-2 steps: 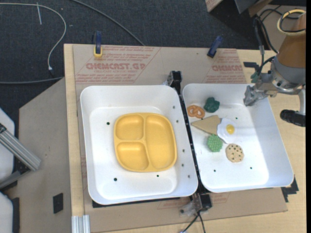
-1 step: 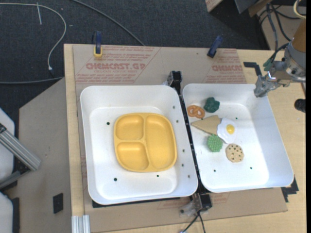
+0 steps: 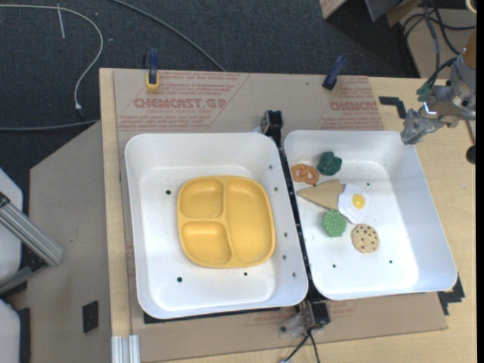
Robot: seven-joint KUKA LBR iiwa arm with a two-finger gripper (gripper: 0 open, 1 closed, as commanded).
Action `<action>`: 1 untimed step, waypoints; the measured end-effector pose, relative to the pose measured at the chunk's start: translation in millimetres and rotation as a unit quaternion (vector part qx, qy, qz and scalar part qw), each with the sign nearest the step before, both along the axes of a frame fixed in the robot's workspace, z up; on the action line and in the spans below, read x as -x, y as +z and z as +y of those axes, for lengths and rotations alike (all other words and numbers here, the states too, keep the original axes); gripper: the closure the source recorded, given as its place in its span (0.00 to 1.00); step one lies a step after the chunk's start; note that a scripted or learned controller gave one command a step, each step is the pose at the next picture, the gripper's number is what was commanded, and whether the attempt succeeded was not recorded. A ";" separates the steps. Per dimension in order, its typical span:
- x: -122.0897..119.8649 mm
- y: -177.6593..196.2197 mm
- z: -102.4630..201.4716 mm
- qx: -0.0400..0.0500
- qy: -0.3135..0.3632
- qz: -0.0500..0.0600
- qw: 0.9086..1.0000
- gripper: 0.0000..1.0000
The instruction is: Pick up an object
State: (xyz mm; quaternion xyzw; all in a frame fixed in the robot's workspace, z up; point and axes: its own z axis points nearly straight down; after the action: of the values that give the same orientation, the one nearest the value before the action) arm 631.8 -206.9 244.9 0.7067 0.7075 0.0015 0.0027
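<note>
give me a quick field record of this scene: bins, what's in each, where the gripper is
left bin: holds a yellow divided plate
right bin: holds six small toy foods, clustered toward its left side
items: pretzel, dark green piece, tan wedge, fried egg, light green piece, cookie
gripper: above the right bin's upper right corner, away from the items
held: nothing seen between the fingers
</note>
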 end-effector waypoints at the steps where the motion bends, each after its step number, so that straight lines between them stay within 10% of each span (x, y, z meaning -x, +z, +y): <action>1: 10.4 3.8 44.8 -0.002 0.002 0.004 1.000 1.00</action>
State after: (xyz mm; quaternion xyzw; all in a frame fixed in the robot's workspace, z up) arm 621.4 -162.1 248.7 0.7055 0.7087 0.0004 -0.0014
